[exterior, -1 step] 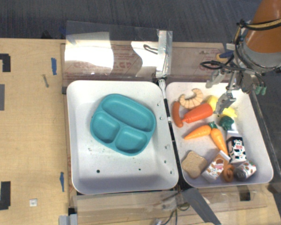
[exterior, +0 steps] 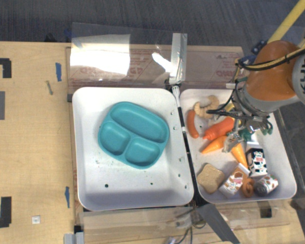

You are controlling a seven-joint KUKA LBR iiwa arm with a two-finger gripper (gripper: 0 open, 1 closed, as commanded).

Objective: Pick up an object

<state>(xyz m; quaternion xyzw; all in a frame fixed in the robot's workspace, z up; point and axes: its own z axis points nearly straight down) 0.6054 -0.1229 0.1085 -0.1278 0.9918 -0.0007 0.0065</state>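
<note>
From the camera view, the worktop [exterior: 25,151] carries two white bins side by side. The left bin [exterior: 91,182] holds a teal divided plate [exterior: 134,134] lying slightly tilted near its middle, with bare white floor all around it, widest along the near and left walls. The right bin [exterior: 287,179] is crowded: a red sausage [exterior: 192,123] lies along its left wall, a beige bone-shaped piece [exterior: 207,104] sits near the far wall, two orange carrots [exterior: 218,128] lie crossed in the middle, and a slice of toast [exterior: 210,178] rests near the front edge beside a cluster of small toys [exterior: 246,183] and a cow-patterned carton [exterior: 257,161]. The gripper [exterior: 240,135] is down among the carrots, close to an orange cone [exterior: 239,155]; whether it is open or closed cannot be told. The only open floor in this bin lies along its right wall.
</note>
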